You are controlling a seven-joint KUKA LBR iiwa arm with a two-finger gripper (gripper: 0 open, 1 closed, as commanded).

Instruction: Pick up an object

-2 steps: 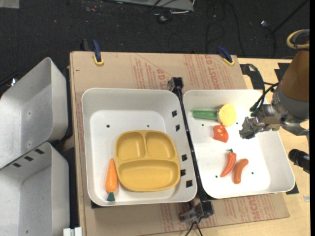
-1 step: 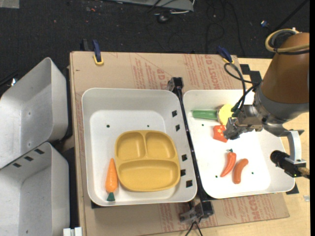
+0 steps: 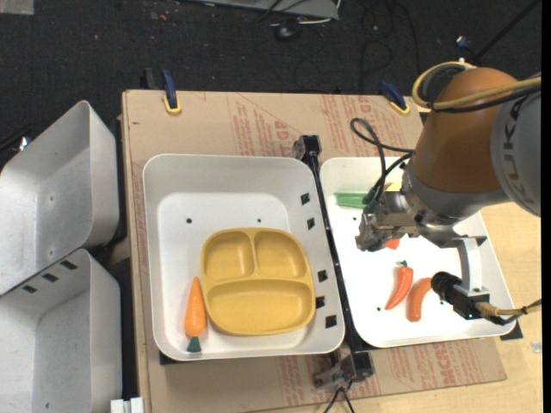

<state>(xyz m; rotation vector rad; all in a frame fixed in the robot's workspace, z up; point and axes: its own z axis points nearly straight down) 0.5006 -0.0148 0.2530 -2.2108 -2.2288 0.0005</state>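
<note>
Camera view: gripper sits low over the right bin near its left wall, jaw state can't tell; a green piece lies just above-left of it against that wall. Red chili and orange sausage-like piece lie side by side at lower centre of that bin, apart from the gripper, bare floor toward the bottom rim. Left bin holds a yellow divided tray at centre, a carrot just beside its left edge, open floor along the top.

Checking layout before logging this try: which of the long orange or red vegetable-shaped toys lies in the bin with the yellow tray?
The orange toy carrot with a green tip; it lies left of the yellow divided tray. The other two lie in the right bin.
</note>
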